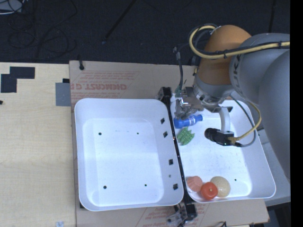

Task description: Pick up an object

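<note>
My gripper point(184, 113) hangs over the upper left corner of the right bin point(255, 174), close to the wall shared with the left bin. A small blue bottle-like object point(188, 121) lies directly under its tip, touching or nearly touching it. A green leafy piece point(185, 136) rests on the bin floor just below the blue object. At the bin's front edge sit a red ball point(209, 190), a pink piece point(193, 183) and a beige round piece point(221, 186), bunched together.
The left bin point(90, 126) stands beside the right one, on cardboard point(118, 77). A black cable fitting point(218, 136) with a yellow hose hangs from the arm over the right bin's middle. The grey arm covers the bin's upper right.
</note>
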You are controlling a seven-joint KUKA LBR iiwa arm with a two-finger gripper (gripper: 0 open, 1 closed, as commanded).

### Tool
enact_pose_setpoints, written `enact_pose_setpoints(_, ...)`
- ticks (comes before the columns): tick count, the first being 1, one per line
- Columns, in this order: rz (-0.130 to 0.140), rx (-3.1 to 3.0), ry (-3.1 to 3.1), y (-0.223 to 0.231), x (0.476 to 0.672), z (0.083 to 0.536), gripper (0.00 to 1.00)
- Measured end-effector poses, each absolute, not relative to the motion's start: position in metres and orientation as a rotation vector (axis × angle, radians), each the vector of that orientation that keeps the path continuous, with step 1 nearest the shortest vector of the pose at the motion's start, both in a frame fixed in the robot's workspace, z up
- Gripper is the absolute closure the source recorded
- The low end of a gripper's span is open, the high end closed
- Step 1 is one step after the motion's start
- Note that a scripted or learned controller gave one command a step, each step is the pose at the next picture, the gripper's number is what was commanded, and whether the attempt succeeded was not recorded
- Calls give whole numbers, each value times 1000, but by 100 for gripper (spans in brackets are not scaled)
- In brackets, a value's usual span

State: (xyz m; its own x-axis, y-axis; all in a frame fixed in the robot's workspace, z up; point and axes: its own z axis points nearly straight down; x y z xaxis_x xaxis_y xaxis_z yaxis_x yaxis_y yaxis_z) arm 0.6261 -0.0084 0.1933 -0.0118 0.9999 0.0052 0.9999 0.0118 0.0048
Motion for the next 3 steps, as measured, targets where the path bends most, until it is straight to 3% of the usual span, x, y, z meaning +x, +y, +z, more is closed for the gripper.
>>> enact_pose_setpoints(1, -16, -2229, -2232, -27, 646, 337, 100)
enact_pose_setpoints(2, 14, -2208, -2217, 19, 534, 273, 100)
enact_pose_setpoints(3, 8, -2212, -2221, 76, 482, 268, 100)
